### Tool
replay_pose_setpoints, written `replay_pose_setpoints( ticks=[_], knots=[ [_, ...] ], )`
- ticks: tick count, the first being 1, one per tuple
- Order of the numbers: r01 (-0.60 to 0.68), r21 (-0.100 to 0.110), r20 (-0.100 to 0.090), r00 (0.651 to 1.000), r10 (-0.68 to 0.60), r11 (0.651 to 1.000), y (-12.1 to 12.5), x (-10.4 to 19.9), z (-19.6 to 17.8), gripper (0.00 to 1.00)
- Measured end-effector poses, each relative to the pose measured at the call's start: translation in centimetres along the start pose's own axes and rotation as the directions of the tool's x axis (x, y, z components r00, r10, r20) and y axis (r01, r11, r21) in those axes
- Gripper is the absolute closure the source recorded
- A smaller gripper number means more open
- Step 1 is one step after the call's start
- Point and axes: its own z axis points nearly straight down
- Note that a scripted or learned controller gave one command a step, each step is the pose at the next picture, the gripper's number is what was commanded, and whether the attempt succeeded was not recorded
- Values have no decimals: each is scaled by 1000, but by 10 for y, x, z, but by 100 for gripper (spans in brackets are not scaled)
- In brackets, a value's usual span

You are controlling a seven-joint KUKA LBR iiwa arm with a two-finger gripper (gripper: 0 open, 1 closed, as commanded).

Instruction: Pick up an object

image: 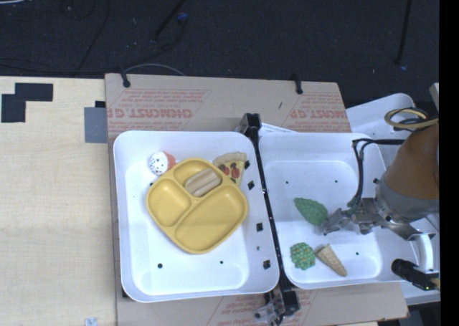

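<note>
The gripper (336, 223) hangs low in the right white bin (315, 151); whether its fingers are spread or pressed together, I cannot tell. Just beside them lies a bumpy dark-green leafy toy (310, 210), flat on the floor.

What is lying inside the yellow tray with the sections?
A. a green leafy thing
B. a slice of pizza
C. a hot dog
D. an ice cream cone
C: the hot dog rests in a top section of the yellow tray, while the cone and the green leafy thing lie in the right bin, and the pizza slice sits beside the tray.
</note>
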Motion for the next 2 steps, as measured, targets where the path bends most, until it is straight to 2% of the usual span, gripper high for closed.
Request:
replay_pose_setpoints(
  ticks=[1, 2],
  knots=[
    [-1, -4, 1, 1000, 1, 1000, 0, 1, 17, 0],
    [-4, -6, 2, 1000, 4, 1000, 0, 0, 6, 100]
  ],
)
